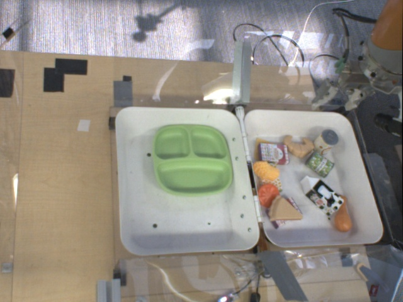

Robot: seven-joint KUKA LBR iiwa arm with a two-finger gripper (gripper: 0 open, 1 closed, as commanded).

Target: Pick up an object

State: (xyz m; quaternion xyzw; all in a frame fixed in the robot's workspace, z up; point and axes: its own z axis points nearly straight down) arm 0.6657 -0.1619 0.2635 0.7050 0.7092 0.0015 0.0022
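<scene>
Arm (385, 27): comes in at the top right corner; orange band above a grey wrist; cables loop beside it.
Gripper (345, 92): hangs over the bench just beyond the far rim of the right bin, near its right corner; blurred and small, so whether it is apart or closed cannot be told; nothing seen in its grasp.
Left bin (135, 219): white, shallow; holds a green plate (192, 159).
Green plate: three compartments, two small ones at the far side and one long one at the near side; lies flat, a little toward the bin's far right.
Right bin (368, 187): white, touching the left bin along a shared middle rim; holds all the small objects.
Far row: pink carton (274, 151) at the left; tan toy (299, 146) just beside it; grey-topped can (325, 138) by the tan toy's right end; green can (320, 163) lying tilted just below the grey-topped one.
Left side: yellow toy (266, 170) near the middle rim; red toy (267, 194) below it; sandwich wedge (285, 209) touching the red toy.
Right side: black-and-white carton (324, 195) lying at a slant; orange toy (342, 219) at its near end, close to the bin's near right corner.
Objects and gripper: well apart; every object lies in the bin.
</scene>
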